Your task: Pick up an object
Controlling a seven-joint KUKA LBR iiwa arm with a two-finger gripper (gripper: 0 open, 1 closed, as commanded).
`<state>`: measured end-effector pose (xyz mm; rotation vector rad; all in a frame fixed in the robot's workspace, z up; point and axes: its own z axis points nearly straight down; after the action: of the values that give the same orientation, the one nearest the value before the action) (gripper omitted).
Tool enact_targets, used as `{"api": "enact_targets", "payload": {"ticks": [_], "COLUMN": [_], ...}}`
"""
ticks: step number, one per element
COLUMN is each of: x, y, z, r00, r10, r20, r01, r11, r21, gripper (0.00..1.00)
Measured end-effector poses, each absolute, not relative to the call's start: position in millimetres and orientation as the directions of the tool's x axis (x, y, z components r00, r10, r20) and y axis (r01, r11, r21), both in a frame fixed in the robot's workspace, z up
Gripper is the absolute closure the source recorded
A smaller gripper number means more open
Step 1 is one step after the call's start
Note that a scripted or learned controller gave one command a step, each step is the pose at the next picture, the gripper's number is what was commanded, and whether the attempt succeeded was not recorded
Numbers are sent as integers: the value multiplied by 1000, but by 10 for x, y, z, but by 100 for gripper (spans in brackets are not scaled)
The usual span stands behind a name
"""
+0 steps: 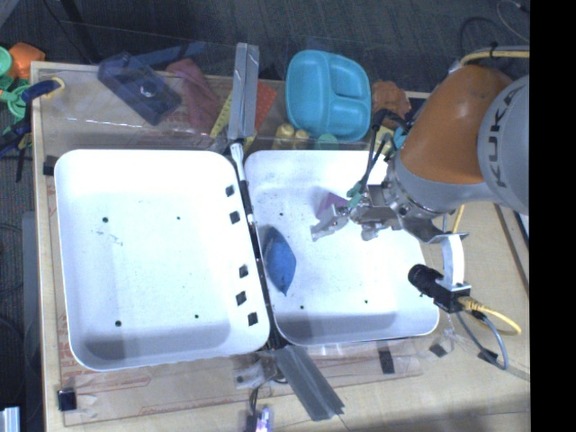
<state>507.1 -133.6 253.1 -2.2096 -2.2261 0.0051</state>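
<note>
Blue object (280, 261) lay against right bin's (396, 324) left wall, open floor beyond; gripper (337, 224) hovered mid-bin beside purple piece (328, 204), grip state unclear.

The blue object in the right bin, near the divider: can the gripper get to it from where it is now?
Probably yes. The blue object lies alone on the open floor of the right bin, and the gripper hangs over that same bin, with nothing between them.

Arm bent in from the right, claw (337, 220) fingers seemingly spread
</note>
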Motion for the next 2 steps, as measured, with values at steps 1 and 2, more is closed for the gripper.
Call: {"api": "enact_targets", "payload": {"ticks": [1, 2], "x": [5168, 5171], "y": [-1156, -1158], "z": [1041, 1132], "r00": [88, 83], "r10": [996, 997], "r20": [1, 1], "r01": [996, 997], "r11": [-88, -83], "r21": [-3, -4], "gripper": [0, 100]}}
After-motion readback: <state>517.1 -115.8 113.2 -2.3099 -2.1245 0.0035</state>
